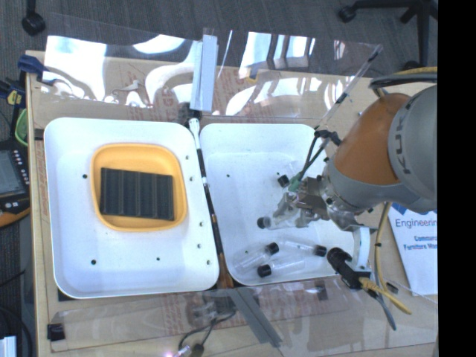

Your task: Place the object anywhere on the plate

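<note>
Nearest to us, along the front of the right bin (223, 199), lie the things we take to be the task's objects: several small clear vials (277, 250) with black caps, scattered on the white floor, one near the front rim, others a little further in. We judge them light, stiff and smooth (likely plastic or glass, so slippery and prone to roll away when nudged). The sensible hold, in our view, is across the barrel near its middle, with the closing direction square to the vial's long axis, so it cannot squirt out lengthwise.

A little further in, the gripper (291, 204) sits low over the middle of that same bin, close above another capped vial. Its tip is a blur of metal and cable, and we cannot tell whether it is wide, narrow or closed on anything.

Across the divider, in the left bin (67, 199), the yellow plate (138, 158) rests with a dark ribbed block (138, 194) covering most of its middle; the bare yellow rim around it looks the easier landing place.
</note>
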Tool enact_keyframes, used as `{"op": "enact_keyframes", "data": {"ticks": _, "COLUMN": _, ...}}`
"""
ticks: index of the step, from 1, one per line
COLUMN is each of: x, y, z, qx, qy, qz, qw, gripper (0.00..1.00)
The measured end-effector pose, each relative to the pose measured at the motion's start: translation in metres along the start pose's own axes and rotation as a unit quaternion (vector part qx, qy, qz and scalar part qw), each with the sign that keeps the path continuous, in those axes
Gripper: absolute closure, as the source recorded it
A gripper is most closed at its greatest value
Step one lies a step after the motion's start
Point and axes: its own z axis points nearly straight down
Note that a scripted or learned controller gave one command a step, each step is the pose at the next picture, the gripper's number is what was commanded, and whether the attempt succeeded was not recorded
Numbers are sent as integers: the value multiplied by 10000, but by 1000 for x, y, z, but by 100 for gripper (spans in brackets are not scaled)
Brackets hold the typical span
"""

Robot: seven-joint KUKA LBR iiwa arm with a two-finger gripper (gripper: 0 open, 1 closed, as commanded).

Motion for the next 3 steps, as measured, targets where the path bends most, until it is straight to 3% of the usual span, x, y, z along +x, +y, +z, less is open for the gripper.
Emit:
{"op": "enact_keyframes", "data": {"ticks": 1, "x": 64, "y": -15, "z": 32, "qx": 19, "qy": 5, "qz": -533, "qw": 9986, "gripper": 100}}
{"op": "enact_keyframes", "data": {"ticks": 2, "x": 126, "y": 13, "z": -13, "qx": -3, "qy": 3, "qz": -1224, "qw": 9925, "gripper": 100}}
{"op": "enact_keyframes", "data": {"ticks": 3, "x": 140, "y": -28, "z": 12, "qx": 12, "qy": 8, "qz": -1866, "qw": 9824, "gripper": 100}}
